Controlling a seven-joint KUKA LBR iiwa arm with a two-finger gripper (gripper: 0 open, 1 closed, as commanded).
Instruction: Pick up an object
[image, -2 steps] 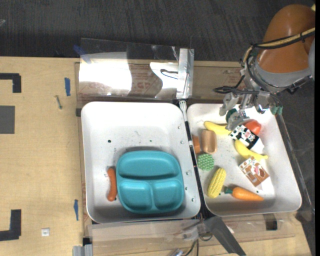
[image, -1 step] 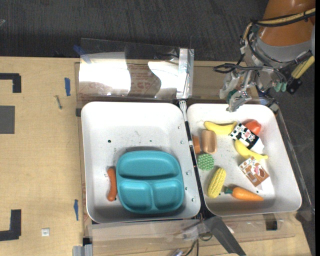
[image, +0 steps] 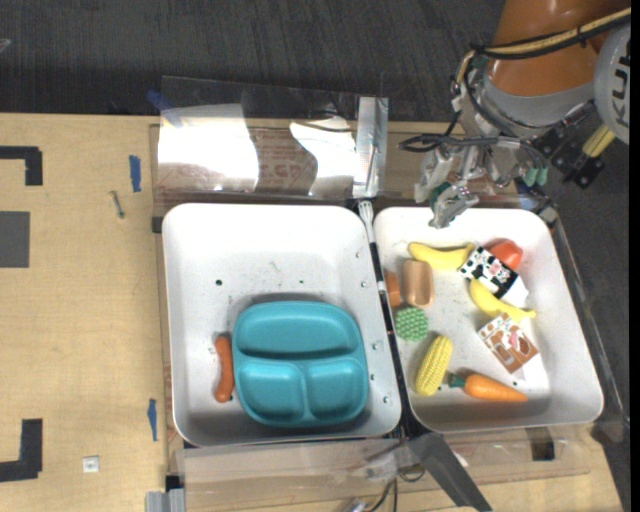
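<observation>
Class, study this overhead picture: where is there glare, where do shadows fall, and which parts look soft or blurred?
In the camera view, strong glare washes out the clear plastic sheet behind the left bin; the teal tray casts a soft shadow on that bin's floor above it; the gripper looks slightly blurred, while the corn cob and carrot stay fairly crisp.

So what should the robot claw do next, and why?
Probably come down a little toward the banana. The gripper hangs over the right bin's far rim with nothing between its fingers, and the banana lies just below it.
</observation>
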